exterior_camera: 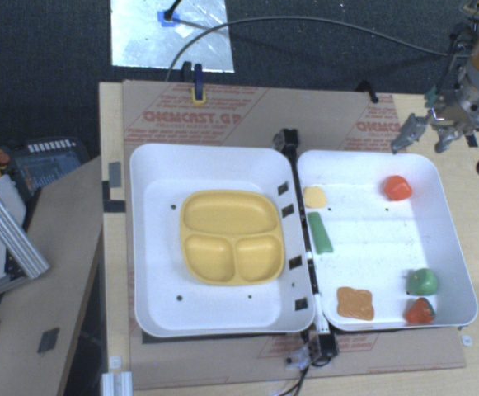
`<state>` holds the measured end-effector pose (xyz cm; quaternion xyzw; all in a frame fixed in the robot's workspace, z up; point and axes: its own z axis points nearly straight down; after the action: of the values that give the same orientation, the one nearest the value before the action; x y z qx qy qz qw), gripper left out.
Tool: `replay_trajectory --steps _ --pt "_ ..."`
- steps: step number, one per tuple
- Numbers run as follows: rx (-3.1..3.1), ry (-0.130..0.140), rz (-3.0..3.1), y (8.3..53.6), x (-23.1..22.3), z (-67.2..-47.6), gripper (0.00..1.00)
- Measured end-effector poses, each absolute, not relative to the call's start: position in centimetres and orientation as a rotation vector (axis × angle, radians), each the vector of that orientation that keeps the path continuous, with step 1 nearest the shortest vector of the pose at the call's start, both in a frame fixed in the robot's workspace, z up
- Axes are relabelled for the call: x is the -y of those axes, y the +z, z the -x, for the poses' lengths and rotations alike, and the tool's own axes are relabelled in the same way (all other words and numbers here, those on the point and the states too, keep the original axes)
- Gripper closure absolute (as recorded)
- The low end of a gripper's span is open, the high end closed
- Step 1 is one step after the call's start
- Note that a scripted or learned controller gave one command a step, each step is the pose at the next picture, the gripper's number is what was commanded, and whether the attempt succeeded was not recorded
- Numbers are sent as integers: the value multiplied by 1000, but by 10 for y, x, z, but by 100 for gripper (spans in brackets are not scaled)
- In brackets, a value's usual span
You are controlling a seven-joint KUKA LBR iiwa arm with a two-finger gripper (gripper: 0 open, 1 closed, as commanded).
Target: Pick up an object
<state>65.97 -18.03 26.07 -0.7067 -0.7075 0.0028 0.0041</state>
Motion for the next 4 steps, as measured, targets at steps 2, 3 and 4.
replay_trajectory --steps 2,3,4 --pt "2226 2 2214 208 173 -660 0" --pt "2224 2 2216 150 166 -654 0" --pt "2225 0 2218 101 160 -646 0"
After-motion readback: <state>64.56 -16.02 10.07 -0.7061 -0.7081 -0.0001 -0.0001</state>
